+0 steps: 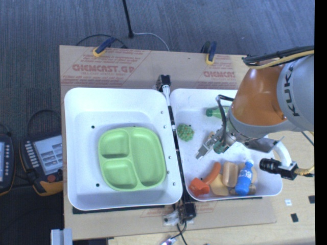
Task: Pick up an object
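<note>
My gripper (210, 146) hangs over the middle of the right bin (196, 100), below the orange-banded wrist. A bumpy green ball (185, 132) lies just to its left, apart from it. A small teal piece (220, 148) shows right beside the gripper; whether it is held is unclear. Along the bin's near wall lie a red-orange tool (205, 180), a tan block (229, 175) and a blue bottle (244, 178), packed side by side. A green stick-like item (213, 112) lies at the far side, partly hidden by the arm.
The left bin (71, 137) holds a light green divided plate (132, 157). A black clamp (164, 81) sits at the far end of the ridge between the two bins. Bare white floor lies between the ball and the near cluster.
</note>
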Controlling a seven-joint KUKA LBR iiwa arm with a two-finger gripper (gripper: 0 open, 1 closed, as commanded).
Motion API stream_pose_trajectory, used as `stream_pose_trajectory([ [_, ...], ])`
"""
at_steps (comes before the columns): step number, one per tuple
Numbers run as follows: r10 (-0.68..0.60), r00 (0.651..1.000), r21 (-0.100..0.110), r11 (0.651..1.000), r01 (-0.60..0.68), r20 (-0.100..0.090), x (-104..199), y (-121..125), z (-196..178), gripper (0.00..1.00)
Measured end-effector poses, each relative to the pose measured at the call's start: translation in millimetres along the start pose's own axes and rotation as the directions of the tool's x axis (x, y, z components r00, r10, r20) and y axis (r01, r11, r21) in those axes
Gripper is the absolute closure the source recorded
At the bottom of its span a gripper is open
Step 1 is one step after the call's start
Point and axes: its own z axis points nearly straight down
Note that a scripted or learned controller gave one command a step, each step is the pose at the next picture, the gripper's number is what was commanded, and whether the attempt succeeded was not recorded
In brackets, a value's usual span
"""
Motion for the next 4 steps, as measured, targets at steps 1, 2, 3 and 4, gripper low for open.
stream_pose_trajectory([
  [1, -0.19, 0.982, 0.003, 0.982, 0.19, -0.003, -36.3, -41.6, 83.7, 1.0],
  [2, -0.189, 0.982, 0.001, 0.982, 0.189, -0.002, -36.3, -40.8, 74.0, 1.0],
  [3, -0.515, 0.857, 0.0, 0.857, 0.515, 0.005, -37.0, -35.4, 94.8, 1.0],
  [4, -0.792, 0.61, 0.004, 0.61, 0.792, 0.025, -30.6, -33.5, 93.7, 1.0],
])
